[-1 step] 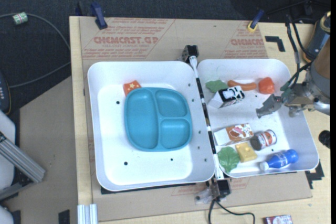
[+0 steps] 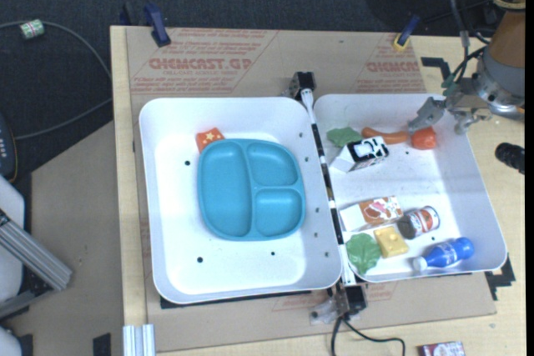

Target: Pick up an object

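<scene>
My gripper (image 2: 445,116) hangs over the far right corner of the right bin (image 2: 480,179), its two fingers spread open with nothing between them. Just below its left finger (image 2: 429,110) lies a small red piece (image 2: 424,139) joined to an orange carrot-like stick (image 2: 385,134). Further left in the same bin sit a green leaf (image 2: 341,136) and a black-and-white carton (image 2: 367,152). Toward the near side lie a snack packet (image 2: 380,211), a dark can (image 2: 419,221), a yellow block (image 2: 390,243), a green lump (image 2: 362,249) and a blue bottle (image 2: 442,254).
The left bin (image 2: 167,179) holds a blue divided plate (image 2: 250,188) and a small red-and-yellow item (image 2: 210,137) at its far side. A black ridge (image 2: 321,171) separates the bins. Blue clamps (image 2: 155,22) pin the cardboard-covered bench.
</scene>
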